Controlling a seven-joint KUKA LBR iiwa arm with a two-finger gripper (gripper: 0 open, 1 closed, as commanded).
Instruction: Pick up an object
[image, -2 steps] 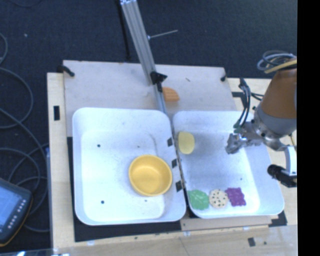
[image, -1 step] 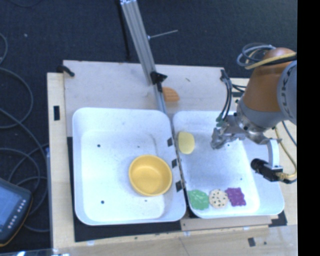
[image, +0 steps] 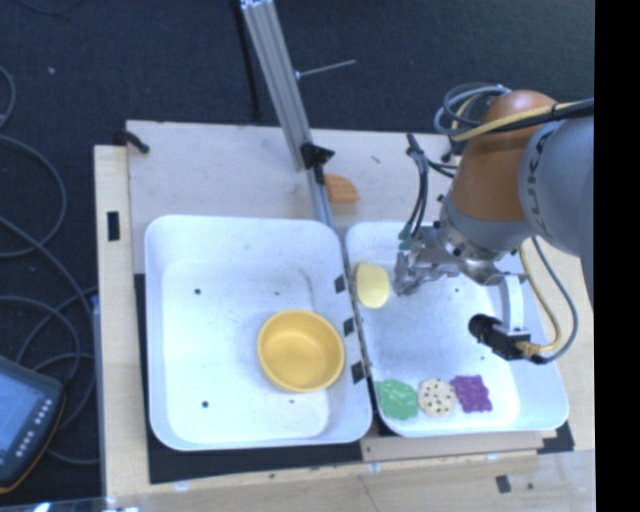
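Observation:
My gripper (image: 405, 281) hangs over the upper left part of the right bin (image: 500, 415), just right of a pale yellow oval object (image: 372, 285) that lies by the bin's left wall. Along that bin's front edge lie a green piece (image: 397, 398), a round cookie (image: 436, 397) and a purple piece (image: 471, 393). A yellow bowl (image: 299, 349) sits upright in the left bin (image: 190, 300). Nothing shows between my fingers.
A slanted metal pole (image: 290, 110) rises from the bench behind the bins. An orange object (image: 341, 189) lies on the bench beyond the bins. A black cable fitting (image: 492, 332) hangs over the right bin.

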